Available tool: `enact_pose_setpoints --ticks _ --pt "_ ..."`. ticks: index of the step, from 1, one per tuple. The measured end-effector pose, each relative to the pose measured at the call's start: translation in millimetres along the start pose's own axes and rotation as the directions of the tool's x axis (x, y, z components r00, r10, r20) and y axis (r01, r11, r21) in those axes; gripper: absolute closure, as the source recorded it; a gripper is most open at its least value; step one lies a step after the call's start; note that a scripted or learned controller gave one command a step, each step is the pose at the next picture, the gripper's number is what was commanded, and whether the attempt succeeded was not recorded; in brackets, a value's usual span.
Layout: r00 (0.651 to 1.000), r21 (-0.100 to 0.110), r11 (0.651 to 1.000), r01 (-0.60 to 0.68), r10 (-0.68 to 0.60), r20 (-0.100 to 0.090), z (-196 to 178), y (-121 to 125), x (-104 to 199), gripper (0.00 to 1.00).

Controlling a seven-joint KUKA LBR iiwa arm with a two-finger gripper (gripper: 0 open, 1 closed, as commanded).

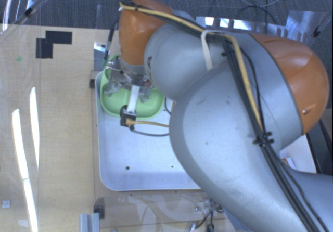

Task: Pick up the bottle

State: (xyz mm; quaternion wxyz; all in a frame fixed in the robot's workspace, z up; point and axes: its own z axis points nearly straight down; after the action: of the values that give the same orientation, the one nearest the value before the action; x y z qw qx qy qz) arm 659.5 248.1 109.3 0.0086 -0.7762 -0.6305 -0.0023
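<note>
A light green rounded object (149,106) lies in the far left corner of the white bin (135,171). The wrist hides most of it, and I cannot tell whether it is the bottle. My gripper (124,84) hangs straight down over this green object, under the orange band (136,28), at or just above its top. The grey arm (234,121) covers the bin's right half and whatever lies there.
A cable loop (148,129) and a small black connector (126,117) hang from the wrist over the bin floor. Left of the bin lies bare wooden bench (52,132) with a black L-shaped mark (52,43). Clear panels (23,137) reflect light there.
</note>
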Motion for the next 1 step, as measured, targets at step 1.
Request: enact_pose_setpoints --ticks 1 --pt "1.0 -0.009 1.0 0.003 -0.003 0.015 7.6 1.7 -8.6 1.0"
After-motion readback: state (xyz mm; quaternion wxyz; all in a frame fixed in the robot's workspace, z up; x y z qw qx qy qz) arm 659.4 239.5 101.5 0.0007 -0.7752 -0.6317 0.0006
